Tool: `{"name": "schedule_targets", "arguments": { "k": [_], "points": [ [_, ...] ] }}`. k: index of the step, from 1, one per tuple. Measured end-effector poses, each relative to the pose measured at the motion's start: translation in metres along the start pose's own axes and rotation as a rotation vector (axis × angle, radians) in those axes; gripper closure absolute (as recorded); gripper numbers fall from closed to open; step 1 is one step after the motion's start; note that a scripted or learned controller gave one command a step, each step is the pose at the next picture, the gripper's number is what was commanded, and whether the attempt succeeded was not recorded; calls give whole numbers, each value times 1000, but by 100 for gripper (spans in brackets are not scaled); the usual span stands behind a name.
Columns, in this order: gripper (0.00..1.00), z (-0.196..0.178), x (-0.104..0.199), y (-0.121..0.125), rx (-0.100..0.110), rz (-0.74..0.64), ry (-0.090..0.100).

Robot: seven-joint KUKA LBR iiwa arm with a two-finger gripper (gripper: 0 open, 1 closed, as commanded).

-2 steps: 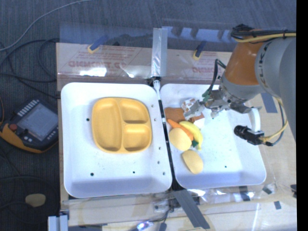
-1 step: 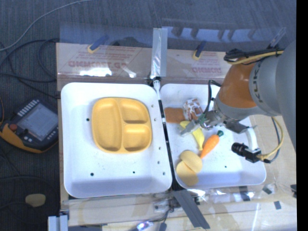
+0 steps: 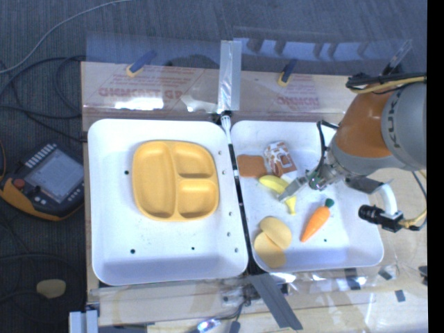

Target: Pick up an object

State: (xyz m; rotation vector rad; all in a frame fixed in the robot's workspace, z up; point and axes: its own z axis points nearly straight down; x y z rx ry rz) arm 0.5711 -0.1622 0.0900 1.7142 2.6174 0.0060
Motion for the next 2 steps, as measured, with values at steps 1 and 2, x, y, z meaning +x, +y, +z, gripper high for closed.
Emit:
{"name": "schedule_targets", "arguments": {
  "k": [1,2],
  "points": [
    [100,-11,-1,2,-5,1,-2],
    [100,-133,47,39,8,-25,8]
  ]
}}
